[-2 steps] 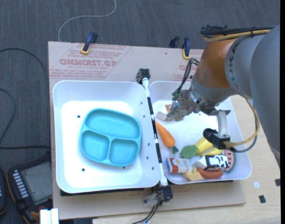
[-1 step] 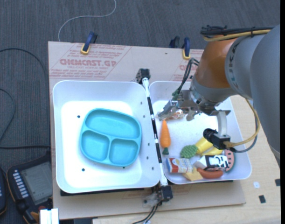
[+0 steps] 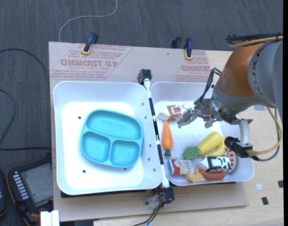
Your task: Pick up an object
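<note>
While the grey arm (image 3: 257,74) reaches in from the right, its gripper (image 3: 196,116) hangs over the far half of the right bin (image 3: 247,175). The fingers (image 3: 185,120) look slightly spread with nothing between them, though the view is too small to be sure. Just left of them lies a small brown-and-white card (image 3: 175,110), and nearer the middle wall a carrot (image 3: 167,134) lies lengthwise. Toward the near side sit a green toy (image 3: 191,152), a yellow piece (image 3: 210,142), a small carton (image 3: 180,166), a red sausage (image 3: 211,174) and a watermelon slice (image 3: 232,160), crowded together. The left bin (image 3: 68,182) holds a blue divided plate (image 3: 111,138). Both bins rest on a board (image 3: 92,62) on the counter (image 3: 268,192).
</note>
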Tool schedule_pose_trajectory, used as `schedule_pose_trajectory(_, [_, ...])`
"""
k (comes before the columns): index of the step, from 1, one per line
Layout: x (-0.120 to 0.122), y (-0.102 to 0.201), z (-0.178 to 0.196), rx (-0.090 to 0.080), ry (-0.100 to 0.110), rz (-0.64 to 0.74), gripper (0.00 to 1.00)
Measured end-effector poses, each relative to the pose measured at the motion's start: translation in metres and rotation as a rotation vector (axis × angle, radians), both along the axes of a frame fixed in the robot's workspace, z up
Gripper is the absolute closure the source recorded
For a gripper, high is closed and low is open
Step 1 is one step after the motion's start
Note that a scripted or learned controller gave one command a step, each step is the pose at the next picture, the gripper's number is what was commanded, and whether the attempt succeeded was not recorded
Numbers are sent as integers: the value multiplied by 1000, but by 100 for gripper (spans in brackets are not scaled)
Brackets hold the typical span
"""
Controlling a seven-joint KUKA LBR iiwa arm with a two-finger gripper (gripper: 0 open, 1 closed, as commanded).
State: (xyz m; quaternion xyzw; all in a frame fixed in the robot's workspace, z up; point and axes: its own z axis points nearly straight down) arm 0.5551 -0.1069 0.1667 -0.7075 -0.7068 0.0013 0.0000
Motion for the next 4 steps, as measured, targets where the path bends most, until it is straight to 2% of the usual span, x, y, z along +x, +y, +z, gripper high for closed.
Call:
schedule_pose_trajectory(1, [-38, 5, -71, -3, -4, -2, 0])
schedule_pose_trajectory(2, [-66, 10, -77, -8, -23, -1, 0])
schedule_pose_trajectory(3, [-66, 11, -67, -5, -20, -1, 100])
schedule_pose_trajectory(4, [-71, 105, 18, 3, -2, 3, 100])
